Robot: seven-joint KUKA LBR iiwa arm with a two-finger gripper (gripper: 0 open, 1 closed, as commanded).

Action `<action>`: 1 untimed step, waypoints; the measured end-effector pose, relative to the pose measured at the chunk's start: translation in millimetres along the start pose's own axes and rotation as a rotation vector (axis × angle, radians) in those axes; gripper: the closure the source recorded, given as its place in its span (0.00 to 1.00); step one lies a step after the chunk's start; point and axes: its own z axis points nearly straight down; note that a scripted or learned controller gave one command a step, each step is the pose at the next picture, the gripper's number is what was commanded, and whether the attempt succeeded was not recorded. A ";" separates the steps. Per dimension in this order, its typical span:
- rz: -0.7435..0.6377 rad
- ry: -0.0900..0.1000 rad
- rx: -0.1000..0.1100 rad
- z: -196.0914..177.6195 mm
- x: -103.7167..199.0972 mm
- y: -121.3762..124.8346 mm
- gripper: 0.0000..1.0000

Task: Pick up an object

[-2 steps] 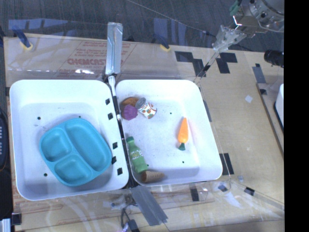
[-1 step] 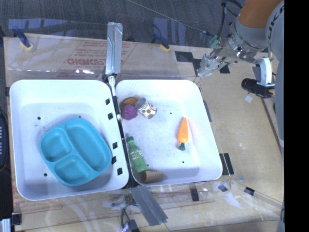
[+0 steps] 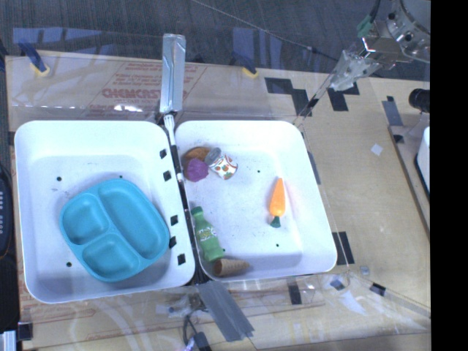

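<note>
Nearest the camera, along the front wall of the right bin point(image 3: 316, 218), a brown cone point(image 3: 231, 267) lies on its side, with a green bottle point(image 3: 205, 236) just beside it, stretched along the divider between the two bins. In the left bin point(image 3: 29, 196), a blue divided plate point(image 3: 113, 229) with three compartments rests flat on the floor. Farther in, an orange carrot point(image 3: 277, 199) lies toward the right bin's right side, well apart from the other items. Toward the rear left corner of that bin, a purple ball point(image 3: 196, 170), a brown round piece point(image 3: 196, 154) and a small white patterned object point(image 3: 224, 167) cluster closely together. Farthest away, above the tabletop point(image 3: 365, 189) past the right bin's rear corner, the gripper point(image 3: 349, 70) hangs with nothing between its fingers; whether it is wide or narrow cannot be told at this size.
</note>
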 end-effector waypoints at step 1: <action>-0.002 0.004 0.018 109.3 2.2 -29.5 1.00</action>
